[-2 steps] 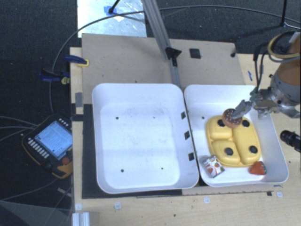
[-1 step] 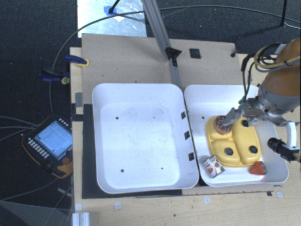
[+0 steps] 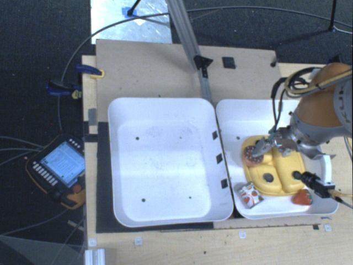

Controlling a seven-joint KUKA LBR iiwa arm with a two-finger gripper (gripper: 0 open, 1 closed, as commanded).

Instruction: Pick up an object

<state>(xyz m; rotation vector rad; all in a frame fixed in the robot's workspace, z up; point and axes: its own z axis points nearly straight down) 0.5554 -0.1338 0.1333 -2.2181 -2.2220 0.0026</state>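
From my console I see the arm [image 3: 325, 106] reaching in over the right bin [image 3: 234, 115], its tool [image 3: 263, 147] low over the objects there. I cannot tell whether the tool is apart or together (the wrist and cables blur that spot). Just under it lies a round, brown-rimmed object [image 3: 253, 154], possibly a doughnut-shaped toy, resting against the left edge of a large yellow object [image 3: 274, 173]. A small red-and-white object [image 3: 249, 195] sits near the bin's front, and a red piece [image 3: 301, 197] lies at the yellow object's right. The left bin [image 3: 118, 148] sits beside it on the table [image 3: 149, 70]. A handheld pendant [image 3: 58, 167] lies off to the left.
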